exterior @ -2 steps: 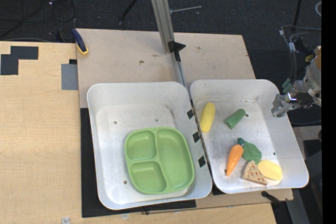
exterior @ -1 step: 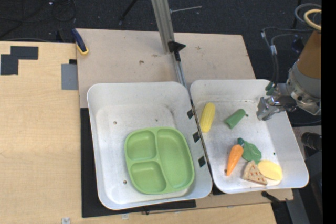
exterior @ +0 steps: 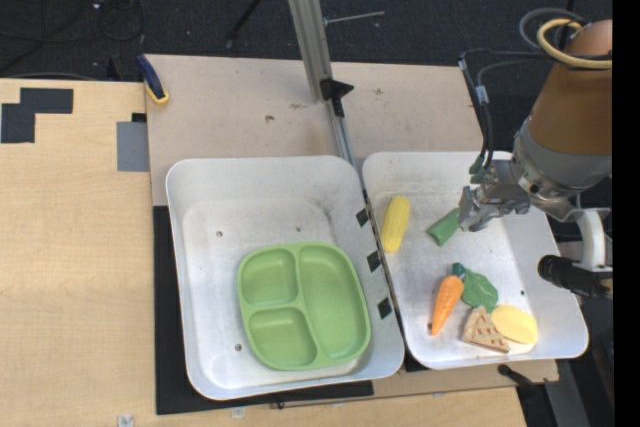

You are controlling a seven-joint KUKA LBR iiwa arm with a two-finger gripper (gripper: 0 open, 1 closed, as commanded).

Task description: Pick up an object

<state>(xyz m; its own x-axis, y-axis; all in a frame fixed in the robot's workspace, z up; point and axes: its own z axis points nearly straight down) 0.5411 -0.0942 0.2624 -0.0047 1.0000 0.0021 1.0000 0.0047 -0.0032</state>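
My gripper (exterior: 466, 215) hangs over the right bin (exterior: 420, 177), near its middle. A small green block (exterior: 443, 230) sticks out from between its fingers towards the lower left, so the gripper is shut on it. To the left of it a yellow corn cob (exterior: 396, 222) lies by the bin's left wall. At the bin's near end are an orange carrot (exterior: 446, 302), a dark green leafy piece (exterior: 479, 288), a tan wedge (exterior: 484, 333) and a yellow lemon-like piece (exterior: 515, 323).
The left bin (exterior: 200, 215) holds a light green divided plate (exterior: 300, 305). A metal post (exterior: 310, 25) rises behind the gap between the bins. Black clips (exterior: 372, 260) sit on the shared rim. A wooden board (exterior: 70, 245) lies to the left.
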